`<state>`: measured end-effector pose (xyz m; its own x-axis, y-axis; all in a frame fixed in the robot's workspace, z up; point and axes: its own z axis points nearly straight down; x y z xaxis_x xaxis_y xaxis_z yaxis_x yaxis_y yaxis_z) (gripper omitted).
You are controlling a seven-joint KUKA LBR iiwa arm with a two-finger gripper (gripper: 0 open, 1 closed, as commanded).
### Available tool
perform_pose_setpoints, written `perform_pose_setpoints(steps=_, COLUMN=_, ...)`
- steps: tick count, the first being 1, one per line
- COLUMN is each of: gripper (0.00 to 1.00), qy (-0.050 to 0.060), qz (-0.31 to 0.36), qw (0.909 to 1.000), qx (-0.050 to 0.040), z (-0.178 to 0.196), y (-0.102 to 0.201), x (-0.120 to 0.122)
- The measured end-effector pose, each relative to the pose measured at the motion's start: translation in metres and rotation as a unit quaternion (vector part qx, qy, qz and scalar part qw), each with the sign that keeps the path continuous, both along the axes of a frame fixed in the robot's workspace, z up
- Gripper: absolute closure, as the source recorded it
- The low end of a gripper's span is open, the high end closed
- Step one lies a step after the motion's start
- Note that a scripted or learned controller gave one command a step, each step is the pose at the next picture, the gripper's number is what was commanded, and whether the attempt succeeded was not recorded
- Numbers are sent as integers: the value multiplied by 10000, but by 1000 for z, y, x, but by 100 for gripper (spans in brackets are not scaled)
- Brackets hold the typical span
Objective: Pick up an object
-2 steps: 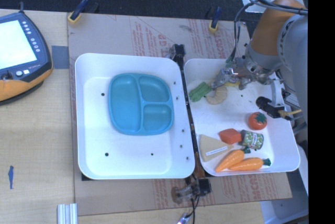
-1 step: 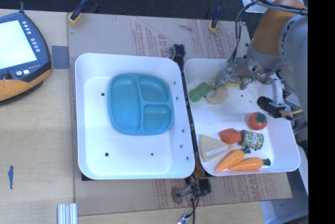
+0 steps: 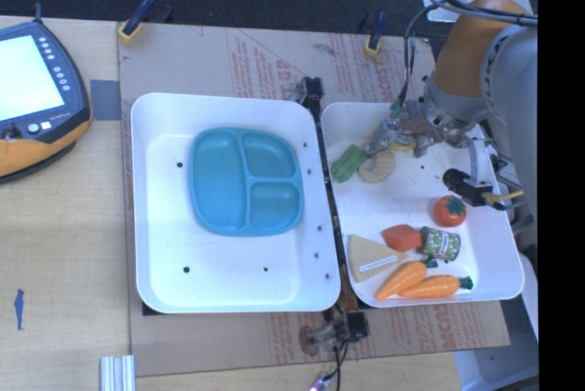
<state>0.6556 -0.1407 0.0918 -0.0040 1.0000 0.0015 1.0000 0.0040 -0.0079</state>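
Camera view takes in both bins from above: the left bin (image 3: 155,197) holds a blue divided plate (image 3: 245,181), and the right bin (image 3: 498,275) holds the toy food. The grey arm (image 3: 512,79), orange band near its top, leans in from the right and angles down over the far half of the right bin. Its gripper (image 3: 395,139) sits low at the bin floor, right by a tan round cracker-like piece (image 3: 377,167) and a green pickle-shaped piece (image 3: 347,163). How the claw stands I cannot tell; the metal parts blur together, and nothing shows between them.

I'd judge this as the reach-and-grasp step, with no object lifted yet. The next move calls for settling squarely over one piece, likely the tan round one, and closing cleanly before rising.

Nearer the front lie a cheese wedge (image 3: 368,256), two carrots (image 3: 422,281), a red piece (image 3: 400,237), a small green can (image 3: 442,245) and a tomato (image 3: 450,210), all well apart from the gripper.
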Motion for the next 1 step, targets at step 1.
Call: perform_pose_setpoints(steps=1, gripper=0, qy=-32, qz=-11, qw=10000, qx=-10, z=0, y=-33, x=1)
